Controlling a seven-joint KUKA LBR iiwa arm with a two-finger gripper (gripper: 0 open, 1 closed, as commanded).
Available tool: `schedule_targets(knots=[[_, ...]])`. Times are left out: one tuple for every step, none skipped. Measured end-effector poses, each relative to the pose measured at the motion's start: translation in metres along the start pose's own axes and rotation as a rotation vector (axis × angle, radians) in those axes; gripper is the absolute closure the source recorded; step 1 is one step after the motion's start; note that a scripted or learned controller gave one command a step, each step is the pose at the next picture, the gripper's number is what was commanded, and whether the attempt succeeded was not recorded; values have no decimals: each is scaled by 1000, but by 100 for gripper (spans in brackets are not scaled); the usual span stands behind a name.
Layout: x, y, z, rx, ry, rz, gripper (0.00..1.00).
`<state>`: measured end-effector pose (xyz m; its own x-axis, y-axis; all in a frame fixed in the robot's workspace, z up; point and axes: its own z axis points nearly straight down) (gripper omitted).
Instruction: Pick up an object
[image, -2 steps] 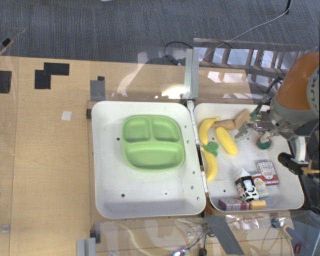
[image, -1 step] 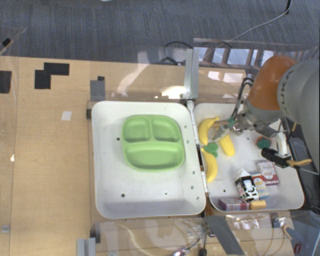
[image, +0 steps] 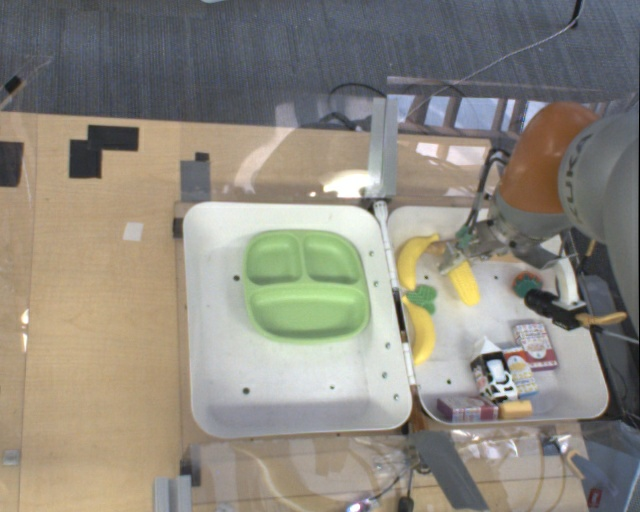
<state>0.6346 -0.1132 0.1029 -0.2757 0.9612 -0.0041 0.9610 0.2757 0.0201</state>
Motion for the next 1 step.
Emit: schedule_targets(knots=[[38, 51, -101, 10, 1, 21, 100]])
